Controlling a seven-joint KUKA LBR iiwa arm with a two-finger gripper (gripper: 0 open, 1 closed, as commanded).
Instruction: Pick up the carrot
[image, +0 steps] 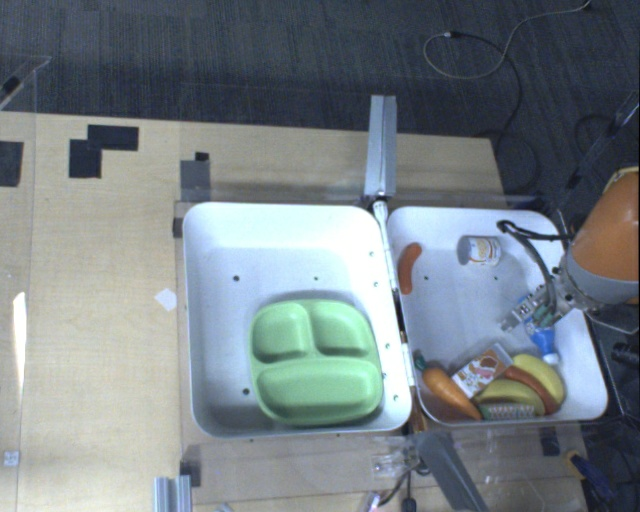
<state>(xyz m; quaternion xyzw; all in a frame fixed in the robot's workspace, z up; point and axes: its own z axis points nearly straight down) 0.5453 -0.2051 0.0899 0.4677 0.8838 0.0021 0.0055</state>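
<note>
Lower right of the frame, near corner of the right bin (592, 400): the carrot (447, 391) lies on the bin floor against the near left corner, its orange body slanting toward the lower right. Just beside it, to the right, sits a small printed carton (478, 373). Next along the near wall come a red pepper (520, 390), a yellow banana (541, 374) and a dark-topped green item (510, 411), all crowded together and touching or nearly so.

Lower centre, left bin (205, 300): a green divided plate (316, 360) with three compartments rests on the floor toward the near right corner.

Right of centre: the jaws (530, 313) hang over the right-hand part of the right bin, well apart from the carrot and with nothing seen between them; whether they are wide or narrow cannot be told. A blue-capped piece (546, 343) lies just below them.

Farther back in the right bin: a red sausage (408, 268) lies along the left wall, and a small tin (479, 250) sits near the far wall.

Right edge: the arm (612, 240), showing its orange band, enters above the worktop (90, 330).
</note>
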